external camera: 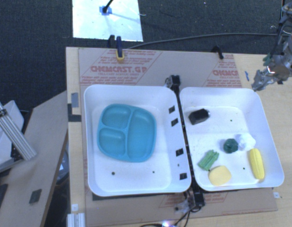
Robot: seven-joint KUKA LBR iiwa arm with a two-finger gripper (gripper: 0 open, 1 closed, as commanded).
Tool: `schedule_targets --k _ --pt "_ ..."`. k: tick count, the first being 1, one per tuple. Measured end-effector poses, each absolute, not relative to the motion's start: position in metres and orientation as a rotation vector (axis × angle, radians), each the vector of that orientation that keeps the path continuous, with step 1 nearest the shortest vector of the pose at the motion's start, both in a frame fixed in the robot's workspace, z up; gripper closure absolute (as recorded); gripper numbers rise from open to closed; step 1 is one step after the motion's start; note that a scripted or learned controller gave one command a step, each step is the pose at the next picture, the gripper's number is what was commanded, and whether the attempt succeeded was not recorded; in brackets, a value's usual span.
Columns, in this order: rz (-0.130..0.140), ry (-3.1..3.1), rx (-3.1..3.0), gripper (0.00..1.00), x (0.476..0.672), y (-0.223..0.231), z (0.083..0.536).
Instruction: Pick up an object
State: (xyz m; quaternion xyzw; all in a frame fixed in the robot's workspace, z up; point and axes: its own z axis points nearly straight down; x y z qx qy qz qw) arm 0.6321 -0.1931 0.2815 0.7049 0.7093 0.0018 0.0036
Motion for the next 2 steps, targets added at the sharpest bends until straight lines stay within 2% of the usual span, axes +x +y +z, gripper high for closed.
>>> schedule_targets --k 2 --pt "0.000 2.230 2.214 1.00 0.608 -0.091 0.263"
